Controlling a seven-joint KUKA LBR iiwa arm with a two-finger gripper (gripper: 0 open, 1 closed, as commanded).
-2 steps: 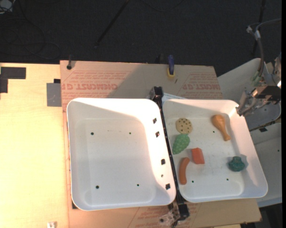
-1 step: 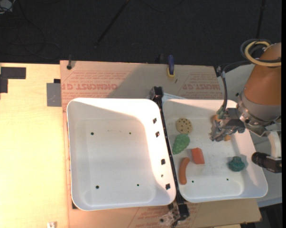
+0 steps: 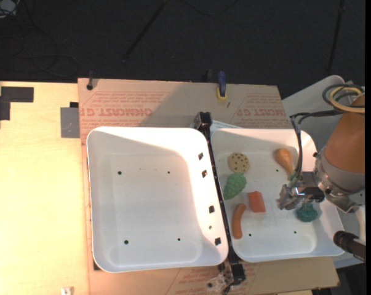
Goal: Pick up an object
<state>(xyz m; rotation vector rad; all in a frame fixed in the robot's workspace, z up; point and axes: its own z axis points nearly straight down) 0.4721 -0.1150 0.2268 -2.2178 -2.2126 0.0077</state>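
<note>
Your gripper sits low in the right bin, just left of a teal object; you can't tell whether its claw is released or clenched. Nearby lie an orange carrot-like piece, red block, green lump, tan cookie and, probably, a sausage.

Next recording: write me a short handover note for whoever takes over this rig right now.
Gripper: low inside the right bin, beside the teal object; finger state not readable, nothing seen held.
Right bin contents: tan round cookie, green leafy piece, red block, red-orange sausage, orange carrot-like piece.
Left bin: no objects seen in it.
Done: arm lowered among the objects.
Left: secure one object and lift it.
</note>
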